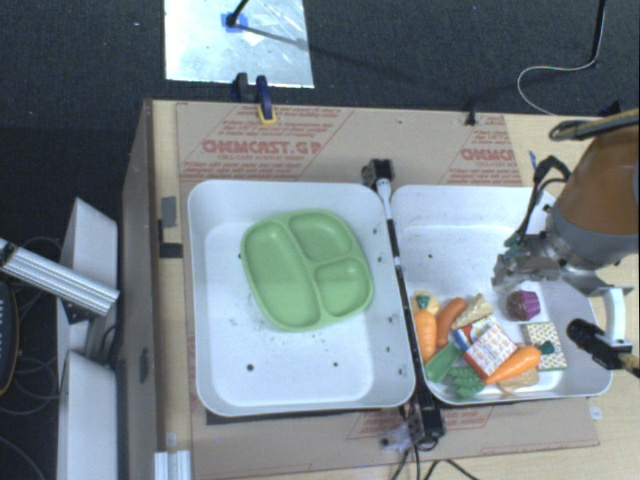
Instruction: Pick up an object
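Observation:
In the right bin [450, 223], a pile of toy food lies at the front. It includes an orange carrot [426, 330], a second carrot [516, 363], a red and white box [489, 348], a checkered packet [545, 345] and a green piece [452, 370]. A purple round object [523, 303] lies apart at the pile's right rear. My gripper [518, 266] hangs low over the right bin, just behind the purple object. Nothing shows held in it.
The left bin [225, 368] holds a green divided plate [306, 268]. A black divider clamp [395, 268] runs between the bins. The grey and orange arm [600, 198] covers the right bin's far right corner. Brown cardboard [330, 143] lies behind the bins.

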You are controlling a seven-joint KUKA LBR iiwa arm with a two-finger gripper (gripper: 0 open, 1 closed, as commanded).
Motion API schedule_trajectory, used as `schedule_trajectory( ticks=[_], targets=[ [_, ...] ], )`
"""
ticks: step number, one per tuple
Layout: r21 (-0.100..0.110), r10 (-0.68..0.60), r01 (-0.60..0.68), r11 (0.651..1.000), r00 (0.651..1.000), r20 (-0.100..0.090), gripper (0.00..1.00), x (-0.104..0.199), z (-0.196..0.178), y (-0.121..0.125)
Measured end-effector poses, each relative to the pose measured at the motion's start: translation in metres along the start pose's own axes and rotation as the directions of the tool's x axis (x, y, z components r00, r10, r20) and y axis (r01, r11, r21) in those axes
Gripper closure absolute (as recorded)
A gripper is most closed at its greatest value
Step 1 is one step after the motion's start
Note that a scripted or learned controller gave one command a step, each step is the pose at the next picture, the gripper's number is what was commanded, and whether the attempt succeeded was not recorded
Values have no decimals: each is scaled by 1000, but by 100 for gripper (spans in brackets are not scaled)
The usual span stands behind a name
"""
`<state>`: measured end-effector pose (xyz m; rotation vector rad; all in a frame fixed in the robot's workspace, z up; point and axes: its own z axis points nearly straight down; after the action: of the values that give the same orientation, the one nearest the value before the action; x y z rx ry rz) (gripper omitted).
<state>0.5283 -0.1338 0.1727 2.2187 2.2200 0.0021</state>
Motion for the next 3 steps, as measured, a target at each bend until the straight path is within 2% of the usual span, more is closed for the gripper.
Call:
schedule_trajectory(
  ticks=[1, 2, 3],
  targets=[
    [1, 0, 0, 1000, 1000, -1, 0, 0, 0, 0],
    [1, 0, 0, 1000, 1000, 0, 0, -47, 89, 50],
    [-1, -1, 1, 1000, 1000, 0, 100, -47, 78, 51]
  ],
)
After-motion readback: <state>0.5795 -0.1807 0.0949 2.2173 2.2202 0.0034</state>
